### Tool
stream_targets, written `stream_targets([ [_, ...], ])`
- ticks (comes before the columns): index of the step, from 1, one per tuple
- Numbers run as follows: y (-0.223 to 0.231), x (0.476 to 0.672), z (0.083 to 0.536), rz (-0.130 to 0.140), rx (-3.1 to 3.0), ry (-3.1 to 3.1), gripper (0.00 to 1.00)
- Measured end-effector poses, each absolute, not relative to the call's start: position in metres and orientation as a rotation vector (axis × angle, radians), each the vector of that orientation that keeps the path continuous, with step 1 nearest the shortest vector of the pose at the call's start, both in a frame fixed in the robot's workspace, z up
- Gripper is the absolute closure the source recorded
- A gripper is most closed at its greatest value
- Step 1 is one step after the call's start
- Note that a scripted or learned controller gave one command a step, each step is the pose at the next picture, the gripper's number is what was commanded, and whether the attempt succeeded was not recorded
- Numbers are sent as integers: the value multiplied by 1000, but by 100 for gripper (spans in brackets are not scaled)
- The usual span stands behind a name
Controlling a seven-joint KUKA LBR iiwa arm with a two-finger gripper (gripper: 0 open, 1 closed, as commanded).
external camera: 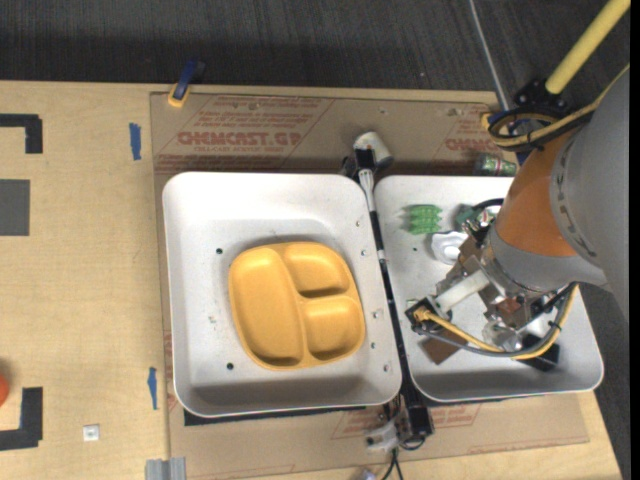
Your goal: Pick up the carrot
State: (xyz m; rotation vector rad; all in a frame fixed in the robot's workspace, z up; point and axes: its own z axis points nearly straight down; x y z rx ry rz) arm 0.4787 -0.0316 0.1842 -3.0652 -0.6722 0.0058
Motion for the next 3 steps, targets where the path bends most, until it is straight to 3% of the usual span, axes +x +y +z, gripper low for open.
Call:
stream_targets([
  [3,-32,479,184,6,-3065,-672,0],
])
